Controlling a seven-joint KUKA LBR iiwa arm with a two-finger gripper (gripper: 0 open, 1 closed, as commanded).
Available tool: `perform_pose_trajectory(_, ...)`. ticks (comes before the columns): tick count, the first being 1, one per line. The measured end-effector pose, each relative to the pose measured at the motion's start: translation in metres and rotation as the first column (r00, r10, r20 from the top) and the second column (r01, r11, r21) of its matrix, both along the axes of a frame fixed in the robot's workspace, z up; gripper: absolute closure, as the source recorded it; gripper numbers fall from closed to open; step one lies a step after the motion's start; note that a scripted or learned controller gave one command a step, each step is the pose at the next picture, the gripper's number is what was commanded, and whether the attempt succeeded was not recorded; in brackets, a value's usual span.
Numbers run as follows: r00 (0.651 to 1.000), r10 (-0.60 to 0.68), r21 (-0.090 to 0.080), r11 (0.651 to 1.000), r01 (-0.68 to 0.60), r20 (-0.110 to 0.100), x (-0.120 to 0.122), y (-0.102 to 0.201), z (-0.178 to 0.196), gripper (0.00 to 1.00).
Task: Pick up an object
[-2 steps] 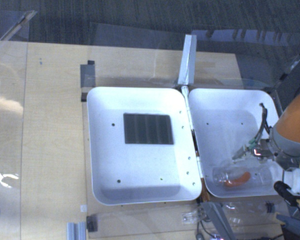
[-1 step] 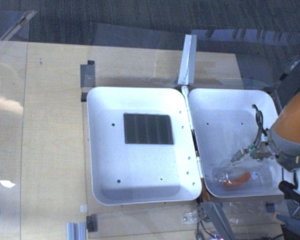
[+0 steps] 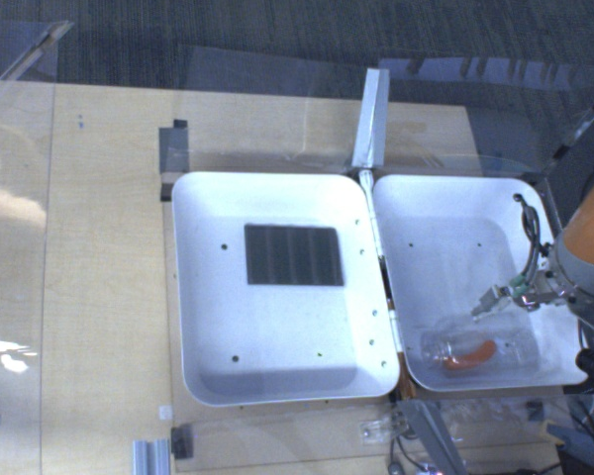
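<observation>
One orange object [image 3: 470, 356] is seen in the right bin [image 3: 426, 216], one dark grate in the left bin [image 3: 203, 354]; the state of the fingers [image 3: 487, 305] cannot be told.

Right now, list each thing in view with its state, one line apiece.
Gripper: low over the right bin, nothing seen between its fingers.
Orange object: lying flat inside clear wrapping, near the right bin's front.
Right bin: holds the orange object.
Left bin: dark rectangular panel on its floor.
</observation>
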State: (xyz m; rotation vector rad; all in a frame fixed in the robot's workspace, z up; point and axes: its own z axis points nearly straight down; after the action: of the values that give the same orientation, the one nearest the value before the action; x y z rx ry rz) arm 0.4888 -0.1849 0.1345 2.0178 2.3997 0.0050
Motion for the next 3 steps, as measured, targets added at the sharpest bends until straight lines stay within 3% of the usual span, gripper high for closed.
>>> perform_pose_trajectory(1, 0.992, 0.128, -0.003, 0.992, -0.128, 0.004, 0.001, 0.019, -0.045, 0.00)
perform_pose_trajectory(2, 0.990, 0.140, -0.002, 0.990, -0.140, 0.012, 0.004, 0.096, -0.044, 0.00)
perform_pose_trajectory(3, 1.000, -0.008, 0.000, 1.000, 0.008, 0.008, 0.072, 0.090, -0.045, 0.00)
